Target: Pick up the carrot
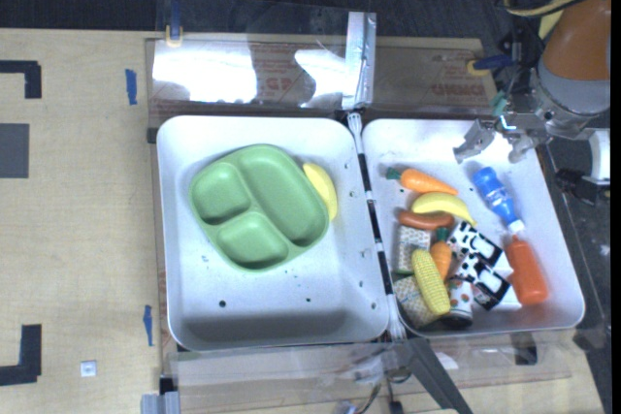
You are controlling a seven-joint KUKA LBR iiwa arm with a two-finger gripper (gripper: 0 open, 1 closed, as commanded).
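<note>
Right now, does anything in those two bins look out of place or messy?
Mostly the yellow piece: it sits wedged against the right edge of the green divided plate in the left bin, not in a compartment. The right bin is a jumble, toys heaped together, the carrot near its top.

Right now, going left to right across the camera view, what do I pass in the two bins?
Green divided plate → yellow item at its right edge → corn cob → blue bottle → orange bottle. The carrot lies above the corn, so its place is unclear.
</note>
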